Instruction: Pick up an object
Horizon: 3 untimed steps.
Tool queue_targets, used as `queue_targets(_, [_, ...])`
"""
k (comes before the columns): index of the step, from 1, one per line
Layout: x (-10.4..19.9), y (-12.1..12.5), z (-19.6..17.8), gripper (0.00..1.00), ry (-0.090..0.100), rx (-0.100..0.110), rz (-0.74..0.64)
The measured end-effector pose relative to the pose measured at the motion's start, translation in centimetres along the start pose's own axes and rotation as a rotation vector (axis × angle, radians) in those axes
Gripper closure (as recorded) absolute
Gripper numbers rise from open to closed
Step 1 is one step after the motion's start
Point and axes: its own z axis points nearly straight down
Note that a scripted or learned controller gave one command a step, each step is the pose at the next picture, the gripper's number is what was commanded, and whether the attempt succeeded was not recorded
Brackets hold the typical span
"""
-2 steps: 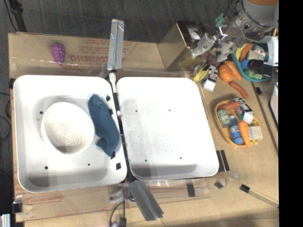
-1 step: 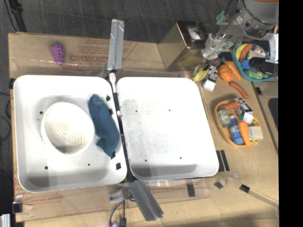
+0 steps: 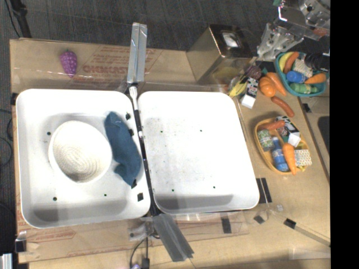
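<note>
Bright, even overhead light, picture a touch soft.
Both white bins (image 3: 193, 102) glare nearly blown out; soft shadows pool along their near walls. The dark floor (image 3: 84, 4) at the top goes murky, and small clutter on the right blurs into colour smears.

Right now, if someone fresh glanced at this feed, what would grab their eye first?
Probably the round cream woven hat lying in the left white bin, with the crumpled dark blue cloth touching its right side. Next, the colourful clutter on the bench to the right: a yellow basket of toy food and a teal bowl of toy fruit. A purple toy grape bunch sits alone at upper left.
</note>
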Motion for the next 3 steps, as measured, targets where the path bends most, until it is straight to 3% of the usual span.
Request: queue_targets(3, [0.8,0.5,-2.0,1.0,-0.005,0.018,-0.029])
